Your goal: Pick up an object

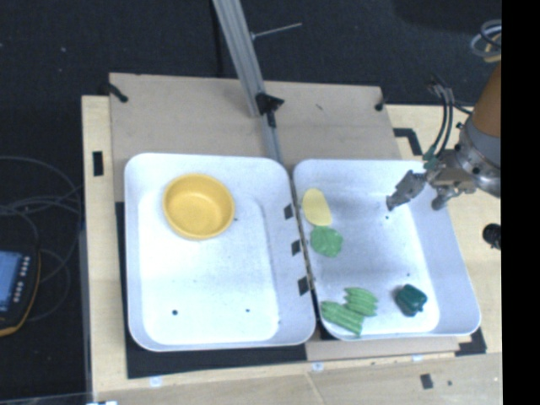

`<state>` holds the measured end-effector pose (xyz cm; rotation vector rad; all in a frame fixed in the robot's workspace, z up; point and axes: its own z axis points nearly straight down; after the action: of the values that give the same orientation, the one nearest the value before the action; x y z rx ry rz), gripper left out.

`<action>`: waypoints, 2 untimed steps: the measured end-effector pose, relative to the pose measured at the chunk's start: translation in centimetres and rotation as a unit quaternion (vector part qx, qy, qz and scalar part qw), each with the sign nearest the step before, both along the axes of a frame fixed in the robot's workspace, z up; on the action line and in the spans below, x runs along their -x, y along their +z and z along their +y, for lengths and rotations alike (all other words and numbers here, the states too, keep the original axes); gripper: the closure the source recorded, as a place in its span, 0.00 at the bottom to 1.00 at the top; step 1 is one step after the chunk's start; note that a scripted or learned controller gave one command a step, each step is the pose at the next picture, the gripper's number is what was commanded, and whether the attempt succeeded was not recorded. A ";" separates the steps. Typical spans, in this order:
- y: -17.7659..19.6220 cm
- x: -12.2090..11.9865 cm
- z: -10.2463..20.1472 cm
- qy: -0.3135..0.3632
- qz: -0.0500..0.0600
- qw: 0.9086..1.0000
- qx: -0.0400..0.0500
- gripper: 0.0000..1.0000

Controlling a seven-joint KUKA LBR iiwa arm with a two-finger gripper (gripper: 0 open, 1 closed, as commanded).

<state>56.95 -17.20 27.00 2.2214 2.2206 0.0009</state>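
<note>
Progress: nothing is lifted yet; every object is seen lying in a bin, so the pick is judged to be at its start.
Gripper: the gripper [419,191] is seen above the far right part of the right bin [439,251]; its two fingers are spread apart, and nothing is seen between them.
Left to do: an object must be chosen, the gripper lowered over it, closed on it, and raised.
Bins: two white bins are counted on the counter [194,112], the left bin [152,310] and the right bin side by side.
Left bin content: one yellow bowl [198,206], in the far left part.
Right bin content, left side: one pale yellow piece [316,207] and one green round piece [326,242], near each other.
Right bin content, near side: two green ridged pieces, one [361,299] just beside the other [342,316], and one dark green block [411,299] at the right.
Nearest candidates: all five pieces are well apart from the gripper.
</note>
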 end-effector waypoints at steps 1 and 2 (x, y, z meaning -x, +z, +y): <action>-6.1 0.2 -0.5 0.000 0.003 1.000 0.000 0.00; -10.3 0.3 -0.5 0.000 0.002 1.000 0.000 0.00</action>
<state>56.63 -17.68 16.68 2.2236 2.2224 -0.0030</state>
